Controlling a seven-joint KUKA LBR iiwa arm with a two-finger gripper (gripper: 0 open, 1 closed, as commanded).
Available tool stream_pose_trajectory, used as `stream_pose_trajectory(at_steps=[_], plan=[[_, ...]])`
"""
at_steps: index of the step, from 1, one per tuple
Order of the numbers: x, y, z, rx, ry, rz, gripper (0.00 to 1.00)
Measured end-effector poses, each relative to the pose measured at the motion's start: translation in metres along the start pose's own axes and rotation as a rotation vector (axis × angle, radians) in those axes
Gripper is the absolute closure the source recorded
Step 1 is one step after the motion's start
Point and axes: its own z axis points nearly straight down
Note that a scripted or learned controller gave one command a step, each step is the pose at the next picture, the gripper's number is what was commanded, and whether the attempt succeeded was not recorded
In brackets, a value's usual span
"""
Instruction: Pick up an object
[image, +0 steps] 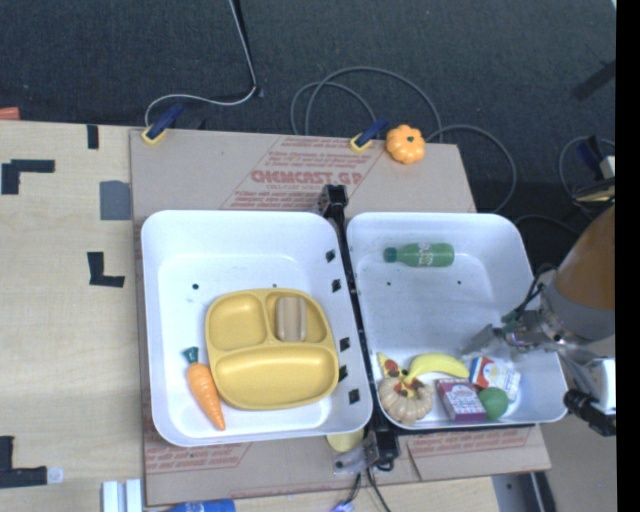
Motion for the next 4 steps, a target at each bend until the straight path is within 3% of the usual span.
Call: stream_pose_trajectory(at_steps=[1, 2, 3, 4], plan=[[0.098, 0.034, 0.023, -0.007, -0.002, -0.013, 0.00], [0.013, 0.083, 0.021, -0.011, -0.001, -0.007, 0.00], [0.085, 0.094, -0.076, -0.011, 0.003, -0.016, 0.00], [0.066, 0.027, -0.054, 0.003, 0.003, -0.005, 0.00]])
